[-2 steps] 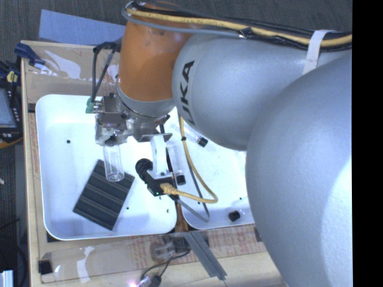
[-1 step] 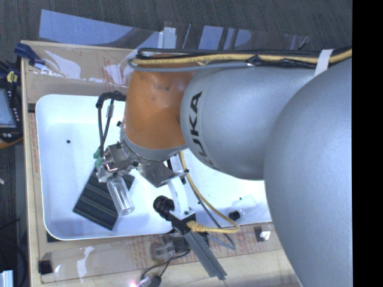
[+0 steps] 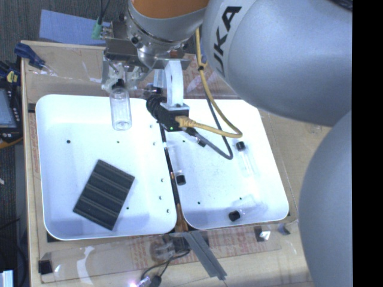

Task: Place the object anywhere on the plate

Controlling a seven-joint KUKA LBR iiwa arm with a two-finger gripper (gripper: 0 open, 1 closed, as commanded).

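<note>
Hanging over the far part of the left bin (image 3: 60, 160): gripper (image 3: 119, 82), clenched on the top end of a clear vial (image 3: 121, 112); vial upright, well apart from the plate. Lying flat in the same bin, near side: dark ribbed plate (image 3: 104, 194). Lying in the right bin (image 3: 209, 190): two black-capped vials (image 3: 243, 159).
</note>
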